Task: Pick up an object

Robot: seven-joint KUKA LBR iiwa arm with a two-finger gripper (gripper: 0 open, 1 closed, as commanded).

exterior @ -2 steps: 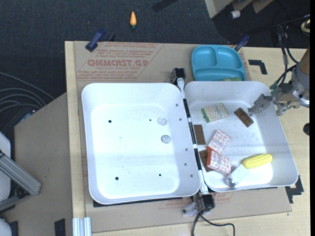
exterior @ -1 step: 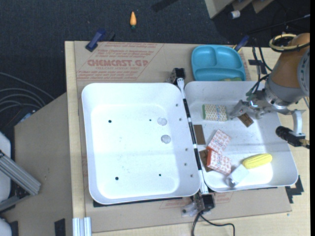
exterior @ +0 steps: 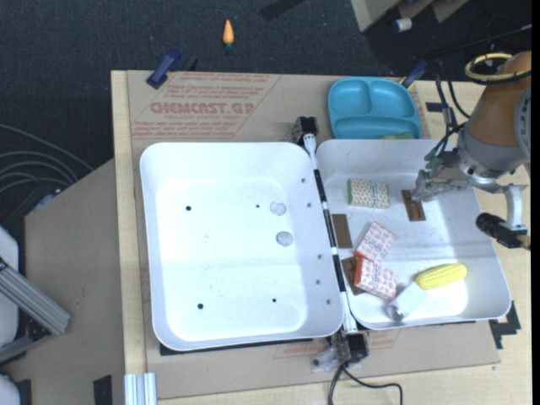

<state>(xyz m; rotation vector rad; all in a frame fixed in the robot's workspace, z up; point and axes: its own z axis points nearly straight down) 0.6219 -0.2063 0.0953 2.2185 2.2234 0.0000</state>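
Note:
The right bin (exterior: 472,310) holds several objects. A pale patterned packet (exterior: 369,193) lies near its upper left. Beside the centre divider rests a brown bar (exterior: 341,231). Two red-and-white patterned packets (exterior: 375,260) overlap in the middle. At the lower right lies a yellow corn cob (exterior: 441,276), with a white and grey piece (exterior: 406,304) beside it. My gripper (exterior: 422,191) reaches down into the bin's upper part, directly over a small brown block (exterior: 413,207). The arm's orange band (exterior: 498,112) shows at the right edge.
The left bin (exterior: 169,167) shows two round grey marks (exterior: 281,224) on its floor. A blue divided tray (exterior: 374,107) stands behind the right bin. A blue clip (exterior: 163,70) and a small orange thing (exterior: 228,32) lie beyond the bench's far edge.

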